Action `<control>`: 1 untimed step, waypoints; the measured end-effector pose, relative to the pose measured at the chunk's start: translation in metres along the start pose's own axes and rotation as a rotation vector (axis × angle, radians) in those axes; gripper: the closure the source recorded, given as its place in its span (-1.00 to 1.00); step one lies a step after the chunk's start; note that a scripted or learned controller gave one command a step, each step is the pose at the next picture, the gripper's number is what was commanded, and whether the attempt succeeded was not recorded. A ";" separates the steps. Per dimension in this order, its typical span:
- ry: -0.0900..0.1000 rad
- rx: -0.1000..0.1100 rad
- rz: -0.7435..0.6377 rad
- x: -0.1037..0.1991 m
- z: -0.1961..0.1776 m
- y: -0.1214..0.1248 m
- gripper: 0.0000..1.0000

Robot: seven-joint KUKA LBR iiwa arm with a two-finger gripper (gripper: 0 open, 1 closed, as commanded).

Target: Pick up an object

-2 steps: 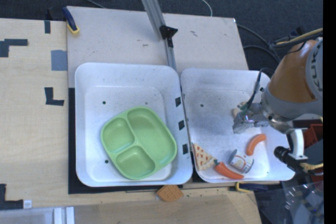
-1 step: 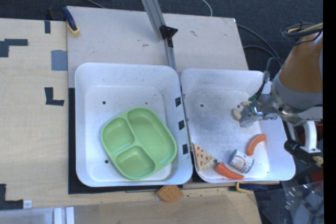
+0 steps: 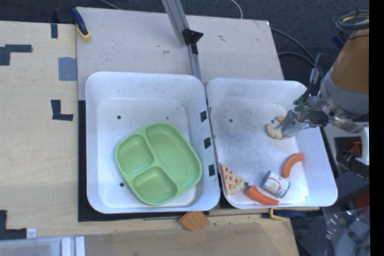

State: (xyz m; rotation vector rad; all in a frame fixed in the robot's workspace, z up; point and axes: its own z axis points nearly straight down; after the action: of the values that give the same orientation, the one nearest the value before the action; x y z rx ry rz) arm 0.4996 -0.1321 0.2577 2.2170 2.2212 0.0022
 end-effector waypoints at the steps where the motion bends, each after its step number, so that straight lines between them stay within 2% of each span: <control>1: 0.003 0.004 -0.005 0.048 0.002 0.028 1.00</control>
State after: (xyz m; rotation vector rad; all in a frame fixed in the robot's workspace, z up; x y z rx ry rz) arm 0.5275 -0.0836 0.2559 2.2153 2.2301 0.0009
